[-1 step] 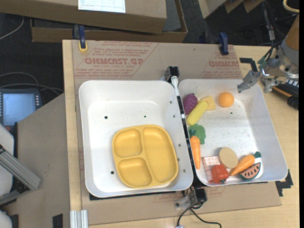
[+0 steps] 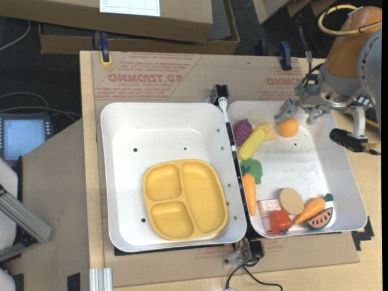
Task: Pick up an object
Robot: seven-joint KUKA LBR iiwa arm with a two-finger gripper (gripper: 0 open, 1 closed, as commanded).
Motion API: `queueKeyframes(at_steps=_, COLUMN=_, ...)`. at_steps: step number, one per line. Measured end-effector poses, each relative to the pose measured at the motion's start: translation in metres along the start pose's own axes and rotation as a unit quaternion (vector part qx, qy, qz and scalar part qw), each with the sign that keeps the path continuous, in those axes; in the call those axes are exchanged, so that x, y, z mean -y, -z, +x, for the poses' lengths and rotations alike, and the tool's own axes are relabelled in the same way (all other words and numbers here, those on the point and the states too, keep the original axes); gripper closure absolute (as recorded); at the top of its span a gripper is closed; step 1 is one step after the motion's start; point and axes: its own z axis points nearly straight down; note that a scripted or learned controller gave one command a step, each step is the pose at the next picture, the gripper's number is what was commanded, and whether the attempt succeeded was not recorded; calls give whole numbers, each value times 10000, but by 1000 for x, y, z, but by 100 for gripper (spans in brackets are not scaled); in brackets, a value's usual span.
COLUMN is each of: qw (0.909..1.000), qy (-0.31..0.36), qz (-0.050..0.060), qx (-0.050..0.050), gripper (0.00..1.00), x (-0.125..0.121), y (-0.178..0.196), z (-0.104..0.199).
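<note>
Your gripper (image 2: 301,109) hung spread over the orange (image 2: 288,128), holding nothing; you needed to descend and close.

We are seeing the arm (image 2: 357,47) running off the right edge, and its gripper (image 2: 301,109) blurring so the orange ball (image 2: 289,128) beneath seems neither clearly touched nor clearly apart.

The worktop (image 2: 357,180) is light wood. A big brown sheet of cardboard (image 2: 151,77) with red letters lies flat on it and covers most of it. Two white bins sit side by side on the cardboard, touching in the middle. The left bin (image 2: 121,138) is nearer the left edge. The right bin (image 2: 339,180) is nearer the right edge.
</note>
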Motion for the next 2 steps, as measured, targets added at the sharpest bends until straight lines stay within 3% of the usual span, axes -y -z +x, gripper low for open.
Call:
queueKeyframes(at_steps=1, qw=10000, qy=-24, qz=-4, qx=10, gripper=0, x=1, y=-48, z=-15)
queueKeyframes(at_steps=2, qw=10000, qy=-16, qz=-19, qx=-26, gripper=0, x=-1, y=-44, z=-33)
